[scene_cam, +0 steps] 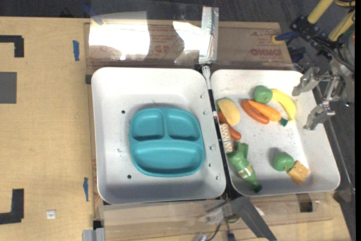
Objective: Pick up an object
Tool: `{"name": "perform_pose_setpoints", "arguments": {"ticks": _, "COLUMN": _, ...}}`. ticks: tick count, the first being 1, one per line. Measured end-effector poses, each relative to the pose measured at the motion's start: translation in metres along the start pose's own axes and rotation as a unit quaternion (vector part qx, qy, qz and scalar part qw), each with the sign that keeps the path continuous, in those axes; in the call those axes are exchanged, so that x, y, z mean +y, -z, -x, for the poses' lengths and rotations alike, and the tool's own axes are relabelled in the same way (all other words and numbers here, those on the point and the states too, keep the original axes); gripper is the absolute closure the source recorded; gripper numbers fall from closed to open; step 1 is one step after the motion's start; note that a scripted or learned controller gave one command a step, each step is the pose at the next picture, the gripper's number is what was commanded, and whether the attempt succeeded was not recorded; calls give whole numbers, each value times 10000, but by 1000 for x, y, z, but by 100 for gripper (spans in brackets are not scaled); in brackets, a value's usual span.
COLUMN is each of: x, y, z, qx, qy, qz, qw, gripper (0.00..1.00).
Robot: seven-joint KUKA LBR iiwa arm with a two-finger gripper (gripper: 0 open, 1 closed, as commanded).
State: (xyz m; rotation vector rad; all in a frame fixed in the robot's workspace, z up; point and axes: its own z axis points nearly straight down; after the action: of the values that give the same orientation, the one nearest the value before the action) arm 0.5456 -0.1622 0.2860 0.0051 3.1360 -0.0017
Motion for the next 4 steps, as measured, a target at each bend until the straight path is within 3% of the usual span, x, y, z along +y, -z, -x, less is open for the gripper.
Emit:
{"name": "perform_pose_setpoints", "arguments": {"ticks": 1, "x": 18, "y": -196, "z": -31, "qx": -37, "qy": 614, "qz": -10, "qw": 9981, "gripper": 0}}
{"name": "perform_pose_setpoints", "arguments": {"ticks": 2, "x": 48, "y": -197, "z": 40, "qx": -42, "qy": -486, "qz": 5, "qw": 9988, "gripper": 0}}
{"name": "perform_pose_setpoints", "arguments": {"ticks": 3, "x": 58, "y": -199, "z": 101, "qx": -24, "qy": -518, "qz": 5, "qw": 9987, "gripper": 0}}
{"name": "perform_pose_setpoints", "arguments": {"ticks": 4, "x": 59, "y": -183, "z": 105, "qx": -101, "qy": -510, "qz": -5, "qw": 9986, "gripper": 100}}
